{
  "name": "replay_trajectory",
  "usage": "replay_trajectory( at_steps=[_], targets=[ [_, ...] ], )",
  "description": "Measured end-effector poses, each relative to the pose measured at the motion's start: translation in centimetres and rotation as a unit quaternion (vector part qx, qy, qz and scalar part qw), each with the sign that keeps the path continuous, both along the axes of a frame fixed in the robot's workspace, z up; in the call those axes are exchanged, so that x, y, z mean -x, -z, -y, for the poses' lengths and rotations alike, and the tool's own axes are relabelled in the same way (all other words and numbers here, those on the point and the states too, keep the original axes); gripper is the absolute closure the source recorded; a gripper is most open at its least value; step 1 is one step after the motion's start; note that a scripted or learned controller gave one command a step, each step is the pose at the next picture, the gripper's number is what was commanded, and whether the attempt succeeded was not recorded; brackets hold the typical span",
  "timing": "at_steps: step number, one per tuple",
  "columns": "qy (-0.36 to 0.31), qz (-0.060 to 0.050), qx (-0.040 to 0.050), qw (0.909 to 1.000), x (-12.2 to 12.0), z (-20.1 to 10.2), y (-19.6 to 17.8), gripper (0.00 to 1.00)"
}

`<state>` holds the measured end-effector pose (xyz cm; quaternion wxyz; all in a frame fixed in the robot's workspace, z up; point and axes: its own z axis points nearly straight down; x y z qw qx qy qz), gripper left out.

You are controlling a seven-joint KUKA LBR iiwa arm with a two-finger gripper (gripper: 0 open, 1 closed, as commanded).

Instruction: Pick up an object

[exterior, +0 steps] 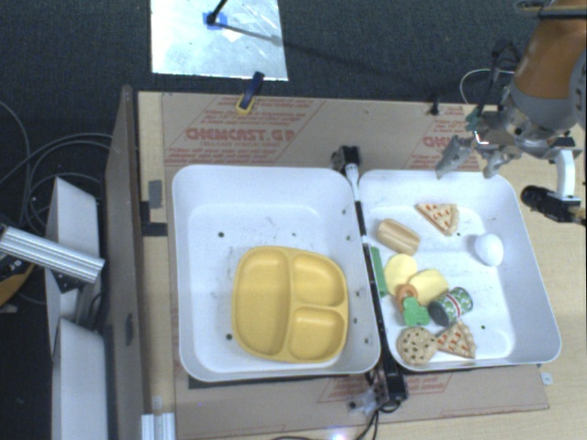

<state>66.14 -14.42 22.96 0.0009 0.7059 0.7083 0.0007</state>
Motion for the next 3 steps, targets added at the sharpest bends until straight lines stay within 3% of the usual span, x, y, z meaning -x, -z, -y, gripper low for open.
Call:
replay_trajectory(
  at_steps=[1, 2, 3],
  targets=[
    [0.002, -0.002, 0.0000, 1.0000, 2.8, 3.7, 14.5, 0.00],
    [-0.001, 0.002, 0.0001, 1.0000, -0.9, 2.8, 14.4, 0.00],
    [-0.001, 0.003, 0.0009, 1.0000, -0.9, 3.0, 13.2, 1.00]
  ],
)
